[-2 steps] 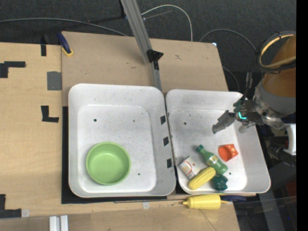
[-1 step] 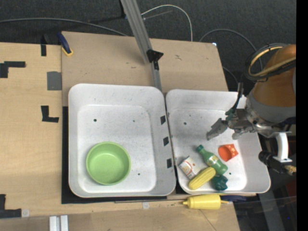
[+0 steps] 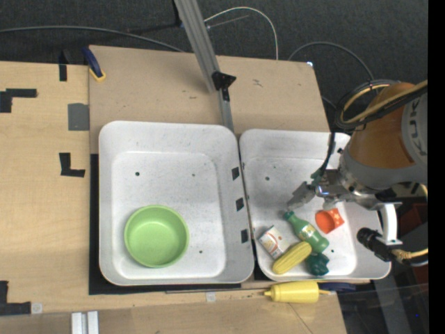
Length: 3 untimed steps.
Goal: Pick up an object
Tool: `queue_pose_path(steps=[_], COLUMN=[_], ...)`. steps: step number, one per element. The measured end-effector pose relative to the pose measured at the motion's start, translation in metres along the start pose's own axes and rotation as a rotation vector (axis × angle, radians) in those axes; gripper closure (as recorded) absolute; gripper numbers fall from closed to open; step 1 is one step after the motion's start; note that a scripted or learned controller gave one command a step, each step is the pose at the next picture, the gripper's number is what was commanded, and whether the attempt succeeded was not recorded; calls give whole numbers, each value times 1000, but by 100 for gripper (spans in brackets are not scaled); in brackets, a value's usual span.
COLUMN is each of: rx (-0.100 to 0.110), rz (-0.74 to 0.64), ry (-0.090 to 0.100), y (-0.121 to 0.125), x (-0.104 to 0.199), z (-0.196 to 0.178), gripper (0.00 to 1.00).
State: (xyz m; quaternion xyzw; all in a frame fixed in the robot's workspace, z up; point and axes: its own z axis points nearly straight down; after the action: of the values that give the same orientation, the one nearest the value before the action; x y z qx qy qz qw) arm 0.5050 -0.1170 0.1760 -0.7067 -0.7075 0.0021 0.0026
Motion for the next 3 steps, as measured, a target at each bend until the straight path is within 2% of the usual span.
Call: queue_pose_path(steps=[1, 2, 3], rx=[2, -1, -9], rz=[0, -1, 1], ry=[1, 1, -2], y=[0, 1, 7], x=[7, 7, 1], z=[63, 50, 4], gripper=[0, 100, 100])
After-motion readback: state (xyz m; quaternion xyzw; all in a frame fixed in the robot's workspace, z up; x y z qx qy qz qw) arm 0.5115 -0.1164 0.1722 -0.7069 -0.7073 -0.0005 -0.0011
